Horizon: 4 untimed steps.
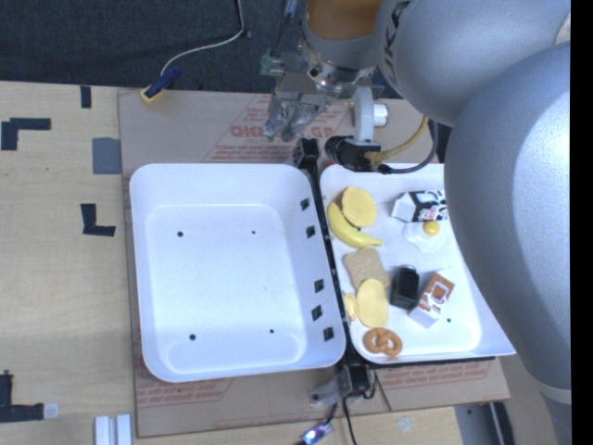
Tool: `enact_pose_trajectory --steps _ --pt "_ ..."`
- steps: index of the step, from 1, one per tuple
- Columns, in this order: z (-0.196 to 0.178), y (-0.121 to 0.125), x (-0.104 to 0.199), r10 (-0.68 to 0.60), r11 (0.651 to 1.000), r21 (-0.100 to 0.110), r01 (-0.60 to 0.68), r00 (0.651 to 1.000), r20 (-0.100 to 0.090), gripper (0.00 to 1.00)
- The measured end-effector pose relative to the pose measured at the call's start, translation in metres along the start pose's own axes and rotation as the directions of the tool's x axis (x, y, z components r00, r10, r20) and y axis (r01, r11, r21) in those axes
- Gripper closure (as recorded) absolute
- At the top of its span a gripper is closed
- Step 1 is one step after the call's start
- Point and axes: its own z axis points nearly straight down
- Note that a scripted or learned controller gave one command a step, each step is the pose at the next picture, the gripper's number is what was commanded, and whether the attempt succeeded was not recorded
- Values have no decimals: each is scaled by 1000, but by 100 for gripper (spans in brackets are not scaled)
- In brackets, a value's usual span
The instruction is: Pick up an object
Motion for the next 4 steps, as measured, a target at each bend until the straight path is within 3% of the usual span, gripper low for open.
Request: enact_pose_trajectory --steps 1,2,4 --pt "-45 -25 80 0 1000 2 0 1000 0 100" --pt "-102 -31 125 3 1000 1 -3 1000 0 100" --pt "-117 -31 123 2 1000 7 -2 1000 8 100"
